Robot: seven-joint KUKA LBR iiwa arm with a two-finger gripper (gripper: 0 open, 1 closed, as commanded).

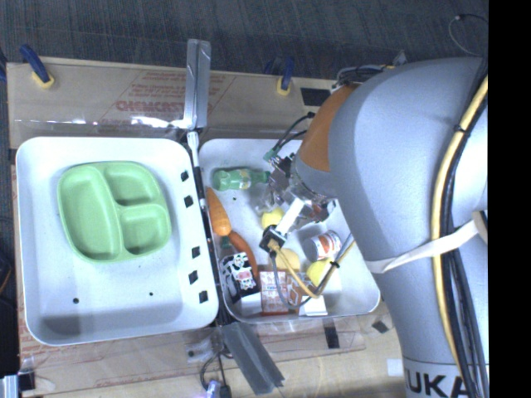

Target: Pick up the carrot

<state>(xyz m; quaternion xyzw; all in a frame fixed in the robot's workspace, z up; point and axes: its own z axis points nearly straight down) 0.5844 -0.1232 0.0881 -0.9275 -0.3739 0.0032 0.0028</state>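
The carrot (pixel 218 212) is an orange tapered piece lying along the left wall of the right bin (pixel 358 298), just below a green bottle (pixel 236 177). My gripper (pixel 280 196) hangs over the middle of that bin, to the right of the carrot and apart from it. Nothing shows between the gripper and the carrot. The wrist and the big grey arm hide the bin's right part.
A red-orange piece (pixel 241 244) lies just below the carrot. Near it are a black-and-white carton (pixel 239 274), a brown packet (pixel 275 293), a lemon (pixel 270 219), other yellow fruit (pixel 319 270) and a can (pixel 324 245). The left bin (pixel 41 305) holds a green divided plate (pixel 114 210).
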